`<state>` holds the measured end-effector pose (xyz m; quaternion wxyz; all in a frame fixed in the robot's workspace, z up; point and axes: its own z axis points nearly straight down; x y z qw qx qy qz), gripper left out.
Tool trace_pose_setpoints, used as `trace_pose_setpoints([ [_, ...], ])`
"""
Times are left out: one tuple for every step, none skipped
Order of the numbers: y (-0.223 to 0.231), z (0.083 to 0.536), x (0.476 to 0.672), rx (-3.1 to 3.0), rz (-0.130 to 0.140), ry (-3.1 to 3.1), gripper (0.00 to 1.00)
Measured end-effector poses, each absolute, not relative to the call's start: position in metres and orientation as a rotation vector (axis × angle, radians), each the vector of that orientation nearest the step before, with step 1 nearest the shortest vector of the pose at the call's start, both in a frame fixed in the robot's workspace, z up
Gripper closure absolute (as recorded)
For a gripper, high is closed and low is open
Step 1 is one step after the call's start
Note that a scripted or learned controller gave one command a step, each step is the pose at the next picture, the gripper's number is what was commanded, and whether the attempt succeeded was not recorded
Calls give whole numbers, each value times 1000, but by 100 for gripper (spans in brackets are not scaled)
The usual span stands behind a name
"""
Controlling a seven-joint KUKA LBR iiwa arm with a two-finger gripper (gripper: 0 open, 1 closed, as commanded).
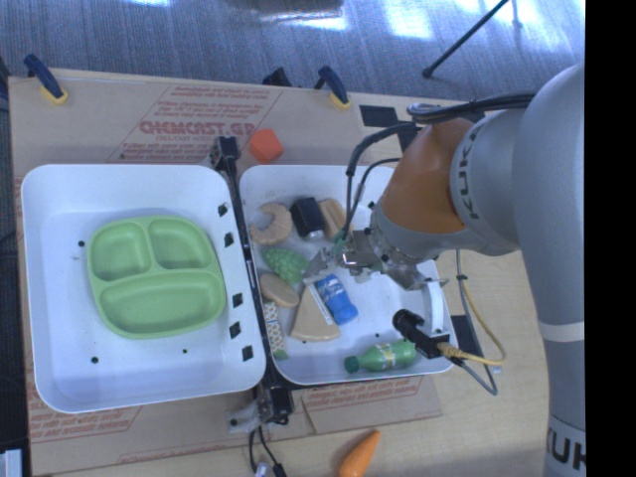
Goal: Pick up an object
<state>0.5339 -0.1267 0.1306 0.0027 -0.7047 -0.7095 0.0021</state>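
Observation:
My gripper (333,258) hangs low over the middle of the right bin (298,179), just above a blue and white tube (335,298) and beside a bumpy green toy (286,263). Around it lie a tan bagel piece (270,225), a black block (305,215), a tan wedge (314,322), a beige oval (279,288) and a green bottle (385,357) at the front edge. The wrist hides part of the bin's right side. Nothing shows between the gripper's tips.
The left bin (50,296) holds a green divided plate (155,274). An orange cube (264,146) sits on the cardboard behind the bins, an orange carrot (359,452) in front. Blue clamps (47,79) grip the bench's rear edge.

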Motion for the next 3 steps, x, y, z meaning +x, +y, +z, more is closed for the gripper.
trace_pose_setpoints([
  [-136, 91, 532, -2210, 5, -2226, 0],
  [-135, 101, 533, -2203, 7, -2232, 100],
  [-51, 192, 566, -2211, 2, -2228, 100],
])
